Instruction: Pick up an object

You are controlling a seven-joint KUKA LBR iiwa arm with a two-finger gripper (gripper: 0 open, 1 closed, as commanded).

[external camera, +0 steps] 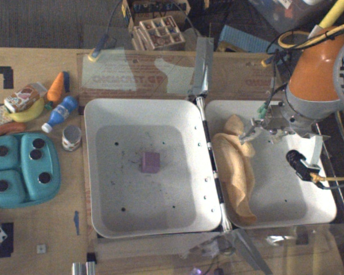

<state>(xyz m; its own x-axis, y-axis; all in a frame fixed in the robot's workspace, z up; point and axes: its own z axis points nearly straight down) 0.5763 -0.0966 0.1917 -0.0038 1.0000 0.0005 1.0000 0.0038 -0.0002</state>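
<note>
A: Where was the arm [318,67] at that moment?

B: It reached in from the right and stood over the right bin [318,211]. The orange band was high in the view, and the gripper [258,128] hung below it, above the upper left part of that bin.

A: Was the gripper open or closed?

B: It was hard to say. The metal fingers pointed to the left, toward the cloth [235,173], but they were small and blurred, so the gap could not be judged. Nothing was seen between them.

A: What lay in the right bin?

B: A tan cloth, long and crumpled. It lay along the left wall of the bin, from near the top down almost to the bottom corner. Its upper end was just beside the gripper tips; whether they touched could not be told.

A: And the left bin [97,171]?

B: It held one small purple block [151,162], near the middle of the floor, well apart from the arm.

A: What stood outside the bins?

B: On the bench to the left there was a teal tray [14,179] with round dark spots. Above it lay a banana [24,114], a carrot [57,86] and a blue bottle [59,113]. A small can [71,137] stood between the tray and the left bin. Behind the bins, a wooden box [157,32] with compartments was seen on the floor.
</note>
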